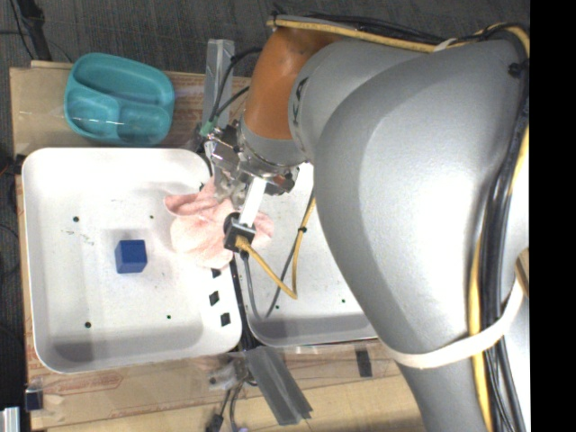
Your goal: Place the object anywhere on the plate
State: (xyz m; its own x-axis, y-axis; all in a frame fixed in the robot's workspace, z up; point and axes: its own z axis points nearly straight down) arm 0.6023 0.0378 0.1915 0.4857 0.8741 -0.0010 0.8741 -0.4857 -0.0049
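Grey arm [405, 169] hung over pink cloth [196, 230] at frame centre, presumably for pickup toward teal plate [119, 97], upper left; jaws' state indeterminable.

Big grey arm [405, 169] blocks most of the right bin [315, 322], sits over part of the pink cloth [198, 232], and runs off the bottom edge of the shot.

A blue cube [131, 256] lies in the left white bin [81, 304].
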